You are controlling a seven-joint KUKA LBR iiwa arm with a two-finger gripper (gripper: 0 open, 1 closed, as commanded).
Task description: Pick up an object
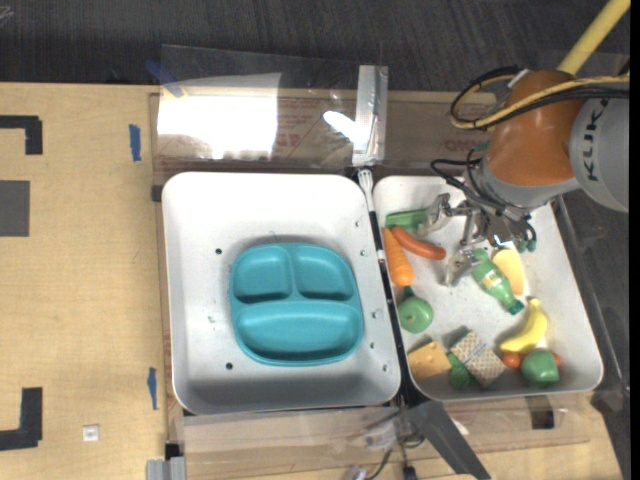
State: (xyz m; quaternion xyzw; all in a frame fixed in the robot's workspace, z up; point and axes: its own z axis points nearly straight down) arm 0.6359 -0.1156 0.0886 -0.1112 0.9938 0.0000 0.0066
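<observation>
On my feed the left bin [190, 218] carries a teal divided plate [296, 302] lying flat near its middle, three compartments facing up. Moving across the divider, the right bin [585, 353] holds all the toy food. Nearest the divider I see an orange carrot [399, 261] lying lengthwise, with a green pepper-like piece [405, 218] just above it and a red chili [420, 245] crossing beside its upper end. Below the carrot sits a green apple [415, 314], and lower still a yellow cheese wedge [430, 359] next to a tan cracker-like piece [479, 359]. The gripper [464, 243] hangs over the upper middle of this bin, its metal fingers spread apart with nothing between them that I can make out. The chili lies just to its left, close by its left finger, though I cannot tell if they touch. Just right of the gripper tip lie a green bottle-shaped toy [494, 280] and a pale yellow piece [510, 267] side by side. Further down toward the right corner rest a banana [529, 329] and a green round fruit [540, 367], well apart from the gripper.
</observation>
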